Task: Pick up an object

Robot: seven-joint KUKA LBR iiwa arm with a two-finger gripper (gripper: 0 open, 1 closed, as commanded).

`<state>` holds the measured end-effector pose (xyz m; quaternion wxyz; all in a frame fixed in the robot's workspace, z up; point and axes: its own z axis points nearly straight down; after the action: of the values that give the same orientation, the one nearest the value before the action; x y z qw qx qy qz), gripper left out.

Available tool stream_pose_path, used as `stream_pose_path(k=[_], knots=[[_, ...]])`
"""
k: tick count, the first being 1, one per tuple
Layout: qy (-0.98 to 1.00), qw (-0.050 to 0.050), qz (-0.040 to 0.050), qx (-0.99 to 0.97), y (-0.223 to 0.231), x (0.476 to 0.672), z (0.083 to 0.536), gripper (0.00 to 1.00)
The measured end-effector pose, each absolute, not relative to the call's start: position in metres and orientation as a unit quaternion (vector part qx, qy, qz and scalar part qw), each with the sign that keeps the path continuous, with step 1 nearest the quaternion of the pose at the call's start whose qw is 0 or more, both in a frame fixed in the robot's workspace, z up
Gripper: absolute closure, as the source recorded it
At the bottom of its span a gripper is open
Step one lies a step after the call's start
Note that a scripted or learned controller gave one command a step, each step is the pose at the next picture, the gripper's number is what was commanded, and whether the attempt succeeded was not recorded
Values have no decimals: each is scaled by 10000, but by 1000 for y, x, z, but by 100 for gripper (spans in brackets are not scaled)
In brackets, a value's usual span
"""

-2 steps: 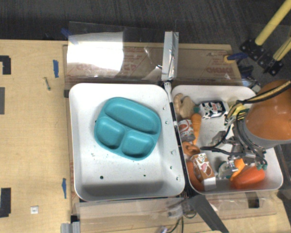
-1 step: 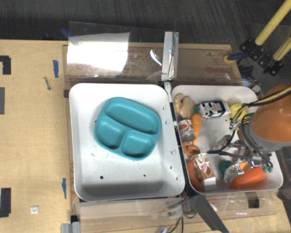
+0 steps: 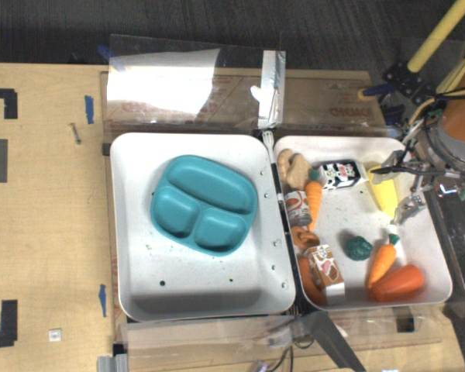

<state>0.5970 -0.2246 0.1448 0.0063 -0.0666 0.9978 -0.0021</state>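
Nearest, the wooden bench (image 3: pixel 46 231) bears both bins. Left bin (image 3: pixel 139 285) holds a teal divided tray (image 3: pixel 204 202) with bare floor around it. Right bin (image 3: pixel 442 273) is crowded: toy carrot (image 3: pixel 382 260), red tomato (image 3: pixel 399 282), green lump (image 3: pixel 359 247). My gripper (image 3: pixel 407 200) hangs by the yellow wedge (image 3: pixel 384 194), near the bin's right wall; whether my jaws are wide or narrow, I cannot tell. Farthest lies dark carpet (image 3: pixel 217 6).

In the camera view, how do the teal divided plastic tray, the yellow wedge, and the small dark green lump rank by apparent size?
1. Teal divided plastic tray, clearly largest.
2. Yellow wedge.
3. Small dark green lump, smallest, though close to the wedge.
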Motion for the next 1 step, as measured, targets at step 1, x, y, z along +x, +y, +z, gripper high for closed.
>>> stream_pose_path(k=[1], knots=[[9879,53,-15,-1548,-223,526,88,0]])
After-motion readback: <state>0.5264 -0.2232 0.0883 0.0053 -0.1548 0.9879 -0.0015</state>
